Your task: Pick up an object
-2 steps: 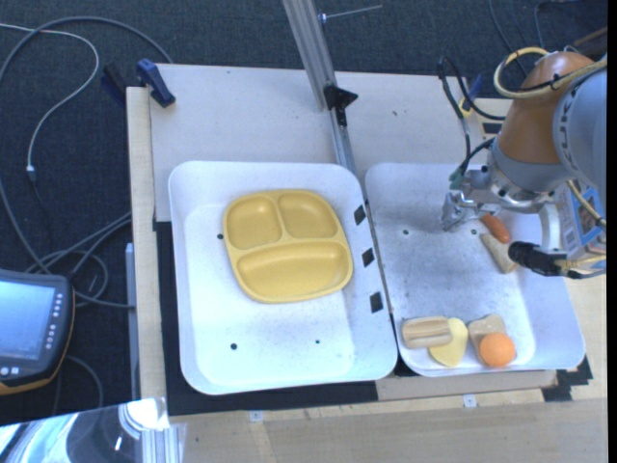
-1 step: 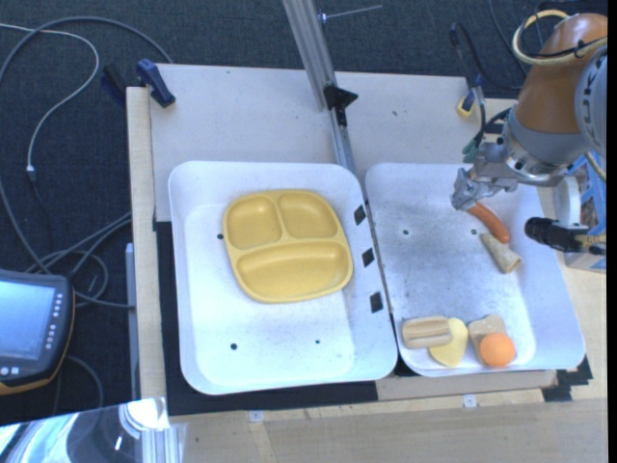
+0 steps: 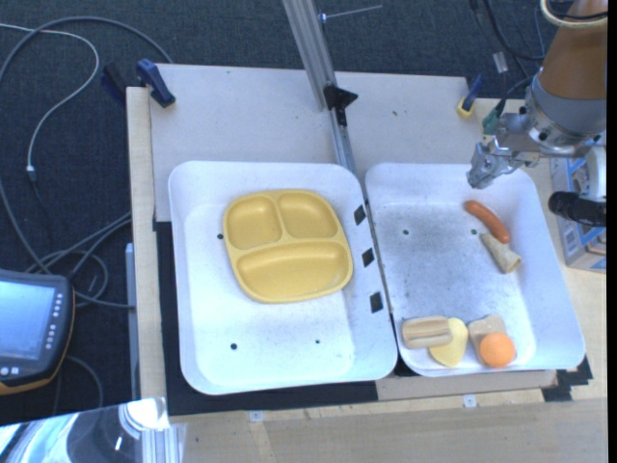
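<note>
While the gripper (image 3: 485, 169) hovers over the right bin (image 3: 424, 249), apparently empty, jaw gap unreadable, the nearest pickable item, an orange sausage (image 3: 487, 220), lies just below it; divided yellow plate (image 3: 286, 244) occupies left bin (image 3: 202, 355).

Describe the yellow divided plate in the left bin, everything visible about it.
The yellow plate looks like smooth matte plastic, a rounded rectangle with a raised rim. Ridges split it into three wells: two smaller ones on the far side and one wide one on the near side, all holding nothing. It lies flat and right side up, turned slightly askew to the bin's edges, on the floor of the left white bin, toward its far half. Only the bin floor touches it; the gripper hangs over the other bin.
</note>
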